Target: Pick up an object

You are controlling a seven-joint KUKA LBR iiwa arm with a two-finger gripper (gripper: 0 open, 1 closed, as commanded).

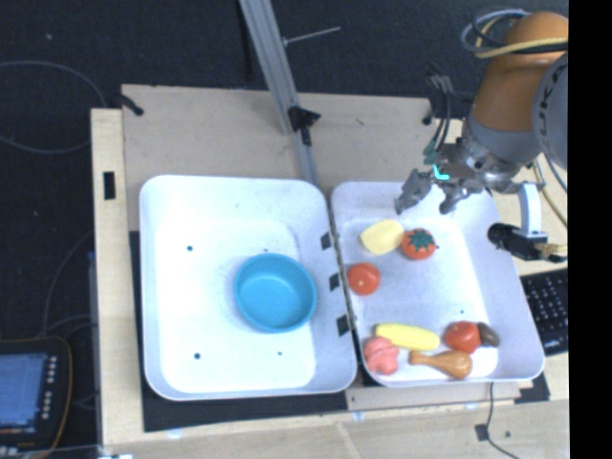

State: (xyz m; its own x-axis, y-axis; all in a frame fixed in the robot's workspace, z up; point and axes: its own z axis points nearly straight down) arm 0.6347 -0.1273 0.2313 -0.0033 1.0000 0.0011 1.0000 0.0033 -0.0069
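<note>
grey hand (429,197) spread wide, empty, above right bin (497,285); arm cut off at edge.

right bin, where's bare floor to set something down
Bare floor runs down the right bin's middle, between the small tomato and the right wall, below the stemmed tomato. The front edge is crowded: banana, pink piece, drumstick, red fruit. The tool hangs over the back edge. The left bin is bare around the blue bowl.
</note>
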